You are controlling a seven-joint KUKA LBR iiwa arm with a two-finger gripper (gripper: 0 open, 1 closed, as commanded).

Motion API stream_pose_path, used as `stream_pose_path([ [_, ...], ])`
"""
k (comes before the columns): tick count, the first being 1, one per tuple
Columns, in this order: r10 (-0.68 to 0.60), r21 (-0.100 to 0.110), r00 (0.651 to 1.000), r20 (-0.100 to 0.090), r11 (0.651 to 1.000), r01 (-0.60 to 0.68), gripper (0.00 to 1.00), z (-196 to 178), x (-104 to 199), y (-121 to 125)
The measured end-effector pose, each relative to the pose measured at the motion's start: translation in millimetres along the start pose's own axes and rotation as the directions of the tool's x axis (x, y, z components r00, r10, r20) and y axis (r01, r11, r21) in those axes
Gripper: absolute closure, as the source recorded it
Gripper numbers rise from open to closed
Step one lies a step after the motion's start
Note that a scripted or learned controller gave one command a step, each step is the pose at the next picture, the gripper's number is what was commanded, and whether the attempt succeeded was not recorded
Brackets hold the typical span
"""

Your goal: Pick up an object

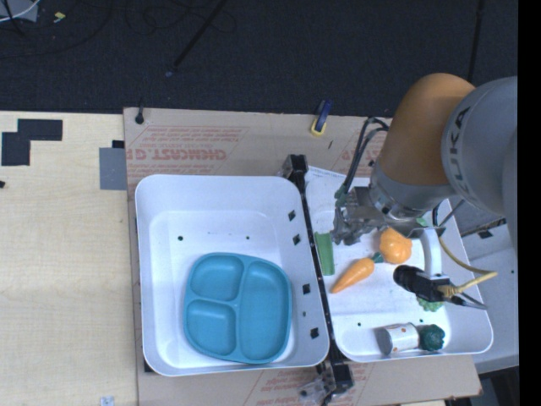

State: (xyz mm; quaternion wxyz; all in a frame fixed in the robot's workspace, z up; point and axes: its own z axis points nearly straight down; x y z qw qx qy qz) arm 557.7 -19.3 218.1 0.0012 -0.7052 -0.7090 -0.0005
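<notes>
- The claw (345, 231) hangs low over the upper left part of the right bin (365, 313), close to the wall it shares with the left bin (169, 218). The wrist above hides it, so I cannot tell whether it is open or closed, and nothing shows as held in it.
- The nearest candidates are a green strip (324, 255) lying along that shared wall, a carrot (353, 275) lying at a slant just below the claw, and a rounded orange fruit (395, 247) to its right.
- The strip looks flat and sits tight against the wall. A descent there risks striking the bin rim or closing on nothing.
- The carrot tapers and lies askew. A grip near the thin tip or across its length could let it roll or squirt out.
- The fruit is round and smooth, and it sits near the carrot's thick end. An off-centre close could nudge it away or shove both together.
- Further off, a white can (399, 338) and a dark green lump (434, 337) rest touching at the bin's near wall. The can would likely roll if bumped.
- The blue plate (237, 307) in the left bin lies well apart and looks too broad and flat to grasp.
</notes>
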Motion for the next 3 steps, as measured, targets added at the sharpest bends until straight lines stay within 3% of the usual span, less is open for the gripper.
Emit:
stream_pose_path([
  [1,0.0,0.001,1.0,0.0,1.0,0.0,1.0,3.9,56.4,15.7],
  [2,0.004,0.001,1.0,0.001,1.0,-0.004,1.0,-0.7,72.6,23.8],
  [3,0.005,0.002,1.0,0.002,1.0,-0.005,1.0,-5.6,68.4,26.1],
])
